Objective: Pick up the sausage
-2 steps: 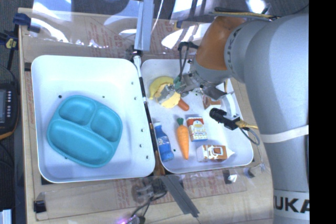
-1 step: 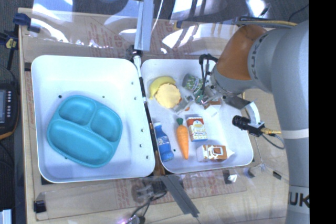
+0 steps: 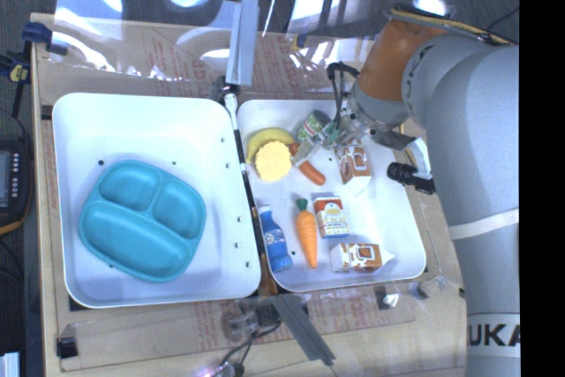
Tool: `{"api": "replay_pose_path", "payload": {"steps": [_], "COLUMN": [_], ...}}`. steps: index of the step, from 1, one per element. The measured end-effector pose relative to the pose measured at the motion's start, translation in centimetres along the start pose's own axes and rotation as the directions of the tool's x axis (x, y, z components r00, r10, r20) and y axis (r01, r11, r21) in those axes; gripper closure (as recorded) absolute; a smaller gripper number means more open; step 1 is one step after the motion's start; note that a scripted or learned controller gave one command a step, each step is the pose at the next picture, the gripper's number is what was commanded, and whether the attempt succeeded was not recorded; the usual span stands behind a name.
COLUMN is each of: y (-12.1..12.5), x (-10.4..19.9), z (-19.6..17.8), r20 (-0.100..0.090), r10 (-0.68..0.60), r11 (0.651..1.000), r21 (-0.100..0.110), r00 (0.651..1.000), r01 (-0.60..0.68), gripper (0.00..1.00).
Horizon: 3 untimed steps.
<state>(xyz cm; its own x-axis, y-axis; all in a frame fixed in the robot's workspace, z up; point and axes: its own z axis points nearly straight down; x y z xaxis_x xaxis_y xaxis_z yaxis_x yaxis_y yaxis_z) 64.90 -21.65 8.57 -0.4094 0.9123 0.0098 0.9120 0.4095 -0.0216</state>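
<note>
My gripper [image 3: 340, 130] hangs over the far part of the right bin [image 3: 402, 216]; whether my jaws are spread or pressed together I cannot tell, the wrist hides them. Landmark: the carrot [image 3: 306, 240].

- Sausage [image 3: 311, 171]: small, reddish, lying beyond the carrot, toward the bin's far end, just short of my gripper and not between my fingers.
- Yellow round food [image 3: 272, 159]: beyond the carrot and to its left.
- Blue bottle [image 3: 274, 241]: just left of the carrot, along the bin's left wall.
- Orange-and-blue carton [image 3: 331, 217]: just right of the carrot.
- Brown-and-white carton [image 3: 356, 256]: right of the carrot, nearer the front wall.
- Another small brown-and-white carton [image 3: 354, 164]: beyond the carrot, to its right.
- Blue divided tray [image 3: 143, 219]: well left of the carrot, in the left bin [image 3: 79, 119].
</note>
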Motion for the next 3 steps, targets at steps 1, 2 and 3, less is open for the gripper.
{"api": "replay_pose_path", "payload": {"steps": [1,2,3], "y": [0.9,2.2,2.2], "x": [0.2,3.4,3.4], "z": [-1.9,-10.5,-10.4], "r20": [0.006,0.007,0.006], "r10": [-0.013,0.174,0.174], "r11": [1.000,0.985,0.985], "r21": [-0.016,-0.023,-0.023], "r00": [1.000,0.985,0.985], "r01": [0.014,-0.173,-0.173], "gripper": [1.00,1.00,0.00]}}
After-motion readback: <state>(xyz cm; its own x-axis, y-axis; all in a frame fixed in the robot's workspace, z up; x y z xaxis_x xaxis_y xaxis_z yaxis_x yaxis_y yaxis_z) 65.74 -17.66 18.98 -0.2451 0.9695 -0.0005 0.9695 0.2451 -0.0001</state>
